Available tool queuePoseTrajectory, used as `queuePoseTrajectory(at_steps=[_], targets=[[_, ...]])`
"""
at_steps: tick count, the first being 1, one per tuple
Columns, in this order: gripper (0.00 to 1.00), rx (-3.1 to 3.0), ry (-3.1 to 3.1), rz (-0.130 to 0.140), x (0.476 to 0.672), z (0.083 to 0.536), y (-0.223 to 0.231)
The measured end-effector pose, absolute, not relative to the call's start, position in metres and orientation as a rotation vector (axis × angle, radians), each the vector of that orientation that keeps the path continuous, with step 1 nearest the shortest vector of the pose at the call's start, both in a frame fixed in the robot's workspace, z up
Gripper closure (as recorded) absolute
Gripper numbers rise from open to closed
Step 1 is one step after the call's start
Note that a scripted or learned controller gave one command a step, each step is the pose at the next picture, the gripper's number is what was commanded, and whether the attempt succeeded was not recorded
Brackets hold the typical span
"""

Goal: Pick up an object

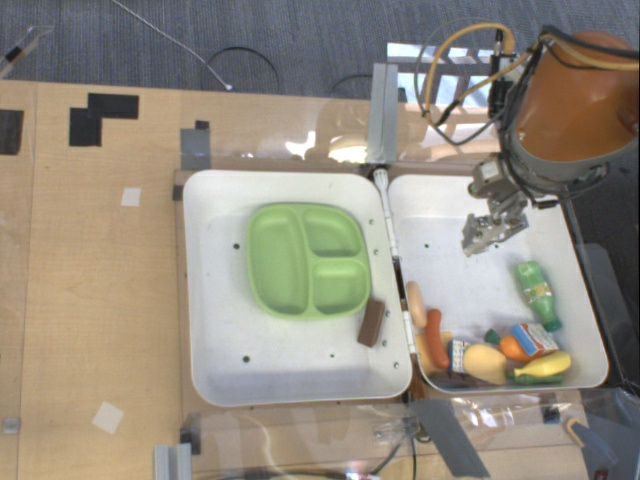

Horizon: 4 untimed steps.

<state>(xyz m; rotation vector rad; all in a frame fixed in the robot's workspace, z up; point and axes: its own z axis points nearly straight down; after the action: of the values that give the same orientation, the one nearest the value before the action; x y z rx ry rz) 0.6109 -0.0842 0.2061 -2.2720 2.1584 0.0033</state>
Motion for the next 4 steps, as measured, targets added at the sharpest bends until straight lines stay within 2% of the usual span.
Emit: queuePoseTrajectory(at_steps=[1, 2, 3, 4], targets=[[1.00, -2.512, 1.883, 0.012, 0.638, 0.124, -0.192], [0.00, -2.511, 1.879, 0.008, 0.639, 0.126, -0.190], [0.00, -2.553, 1.819, -0.008, 0.593, 0.089, -0.191], [1.00, -2.545, 1.820, 0.002, 0.595, 0.097, -0.187]])
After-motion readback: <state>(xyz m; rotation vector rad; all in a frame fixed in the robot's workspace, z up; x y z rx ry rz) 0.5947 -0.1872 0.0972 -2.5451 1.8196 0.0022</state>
